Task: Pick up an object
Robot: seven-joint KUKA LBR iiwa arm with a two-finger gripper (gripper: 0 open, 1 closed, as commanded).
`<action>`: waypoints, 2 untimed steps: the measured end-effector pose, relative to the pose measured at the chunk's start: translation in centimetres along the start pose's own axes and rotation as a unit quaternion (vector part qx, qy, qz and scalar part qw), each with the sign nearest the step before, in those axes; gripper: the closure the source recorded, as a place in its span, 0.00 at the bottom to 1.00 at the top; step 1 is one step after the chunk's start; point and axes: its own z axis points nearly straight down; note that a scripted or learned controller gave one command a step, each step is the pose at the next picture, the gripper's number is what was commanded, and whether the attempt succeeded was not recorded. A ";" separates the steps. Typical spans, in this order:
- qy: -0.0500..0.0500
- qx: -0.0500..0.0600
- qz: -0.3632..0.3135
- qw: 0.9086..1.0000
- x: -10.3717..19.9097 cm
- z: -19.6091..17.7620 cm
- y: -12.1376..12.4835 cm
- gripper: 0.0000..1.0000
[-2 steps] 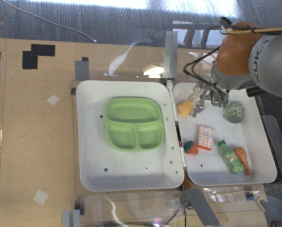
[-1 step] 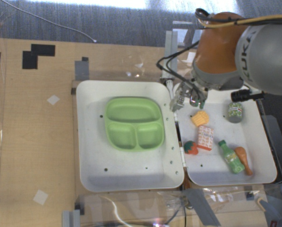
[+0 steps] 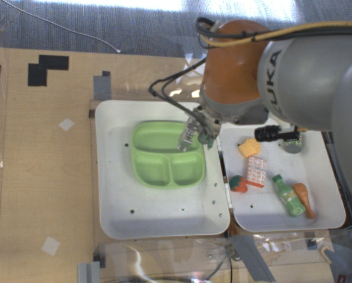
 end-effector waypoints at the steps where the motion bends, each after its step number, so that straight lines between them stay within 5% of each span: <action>1: 0.001 0.002 0.125 0.992 4.7 -0.7 3.9 1.00; 2: 0.001 0.003 0.240 0.971 8.6 0.5 6.5 1.00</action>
